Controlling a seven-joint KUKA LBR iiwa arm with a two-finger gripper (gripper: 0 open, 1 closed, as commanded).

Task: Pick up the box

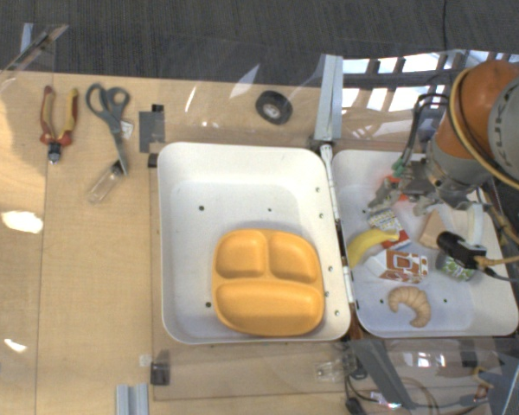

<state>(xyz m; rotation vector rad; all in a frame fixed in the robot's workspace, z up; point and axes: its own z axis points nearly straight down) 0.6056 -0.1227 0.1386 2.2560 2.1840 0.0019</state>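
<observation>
Lying nearest me in the right bin (502, 322) is a croissant (413, 304), and just behind it the box (404, 264), white with red print, flat on the bin floor. A banana (369, 242) touches its left edge. Over in the left bin (182, 232) sits a yellow divided tray (266, 281). Farther back, the gripper (404, 188) hangs low above clutter at the right bin's rear, apart from the box; whether its fingers are spread or closed I cannot tell. Beyond the bins, the desk (69, 275) carries scissors (112, 115), red-handled pliers (57, 119) and a tape roll (274, 106).
</observation>
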